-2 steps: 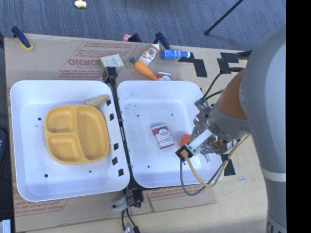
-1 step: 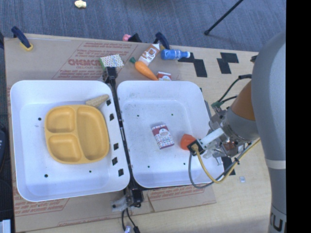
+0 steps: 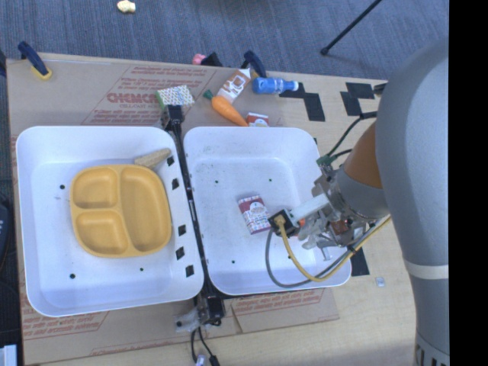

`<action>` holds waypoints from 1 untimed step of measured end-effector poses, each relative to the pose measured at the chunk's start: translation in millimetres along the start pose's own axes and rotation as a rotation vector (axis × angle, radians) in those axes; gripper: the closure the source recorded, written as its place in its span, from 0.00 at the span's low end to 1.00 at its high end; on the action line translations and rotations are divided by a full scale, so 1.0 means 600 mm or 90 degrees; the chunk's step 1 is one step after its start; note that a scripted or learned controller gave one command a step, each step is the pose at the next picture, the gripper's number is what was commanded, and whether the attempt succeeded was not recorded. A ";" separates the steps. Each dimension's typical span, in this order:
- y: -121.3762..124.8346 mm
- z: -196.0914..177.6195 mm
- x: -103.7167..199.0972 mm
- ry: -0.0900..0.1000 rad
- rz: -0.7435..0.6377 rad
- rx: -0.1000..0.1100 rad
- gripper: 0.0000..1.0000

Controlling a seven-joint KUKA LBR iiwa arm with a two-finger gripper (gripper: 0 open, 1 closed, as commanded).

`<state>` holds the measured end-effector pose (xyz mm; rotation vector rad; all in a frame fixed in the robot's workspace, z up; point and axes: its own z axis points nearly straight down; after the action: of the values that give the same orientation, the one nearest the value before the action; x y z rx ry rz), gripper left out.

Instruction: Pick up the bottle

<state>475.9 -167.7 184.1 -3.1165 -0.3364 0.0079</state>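
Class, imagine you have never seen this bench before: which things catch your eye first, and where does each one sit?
The yellow divided plate fills the middle of the left bin. The grey arm looms in from the right, its gripper over the right bin's right side, near a small red packet. Behind the bins, on the cardboard, lie a bottle, a carrot and a blue bottle.

Yellow divided plate in white left bin; red-and-white packet in white right bin; blue bottle, orange carrot on tan cardboard-covered table.
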 end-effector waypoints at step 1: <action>0.021 0.076 -0.005 0.000 0.005 -0.001 1.00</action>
<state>475.4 -180.4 138.5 -3.1187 -0.3237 0.0081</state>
